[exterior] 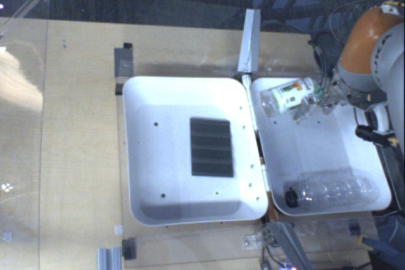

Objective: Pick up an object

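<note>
Just left of pincer (318,97): bottle (288,96)

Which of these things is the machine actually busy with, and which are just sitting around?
In play:
- small clear bottle with a green label, at the right bin's far end
- gripper, right at that bottle's end

Lying about:
- clear plastic bottle with a black cap, at the right bin's near edge
- dark ribbed pad in the left bin

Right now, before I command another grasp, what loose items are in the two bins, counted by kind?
Clear plastic bottles: 2, both in the right bin: one with a green-and-white label at its far end, one with a black cap along its near edge.
Dark ribbed rectangular pads: 1, in the middle of the left bin.
Total: 3
</note>
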You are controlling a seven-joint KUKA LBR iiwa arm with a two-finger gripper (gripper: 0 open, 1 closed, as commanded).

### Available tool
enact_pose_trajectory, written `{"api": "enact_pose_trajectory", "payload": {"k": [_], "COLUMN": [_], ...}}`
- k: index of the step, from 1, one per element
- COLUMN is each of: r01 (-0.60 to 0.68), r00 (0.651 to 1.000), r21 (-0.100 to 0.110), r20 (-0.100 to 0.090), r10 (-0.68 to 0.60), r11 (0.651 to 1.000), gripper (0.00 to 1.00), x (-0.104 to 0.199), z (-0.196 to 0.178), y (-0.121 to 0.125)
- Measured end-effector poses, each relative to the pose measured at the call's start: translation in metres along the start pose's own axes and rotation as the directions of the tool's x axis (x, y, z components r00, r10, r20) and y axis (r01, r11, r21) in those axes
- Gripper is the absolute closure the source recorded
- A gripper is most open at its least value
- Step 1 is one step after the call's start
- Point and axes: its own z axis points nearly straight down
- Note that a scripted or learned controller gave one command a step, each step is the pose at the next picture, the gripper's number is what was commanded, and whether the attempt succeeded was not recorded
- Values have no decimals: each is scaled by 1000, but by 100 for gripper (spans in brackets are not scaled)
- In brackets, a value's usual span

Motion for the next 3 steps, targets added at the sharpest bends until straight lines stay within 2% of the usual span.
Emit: {"api": "enact_pose_trajectory", "payload": {"k": [1,2,3], "r01": [-53,-51,105], "r00": [999,999,994], "r21": [7,7,2], "r20": [1,2,9], "r10": [53,51,-105], "r11": [999,999,994], "gripper": [0,0,0], "x": [12,15,19], "z": [0,0,-1], "y": [2,2,4]}}
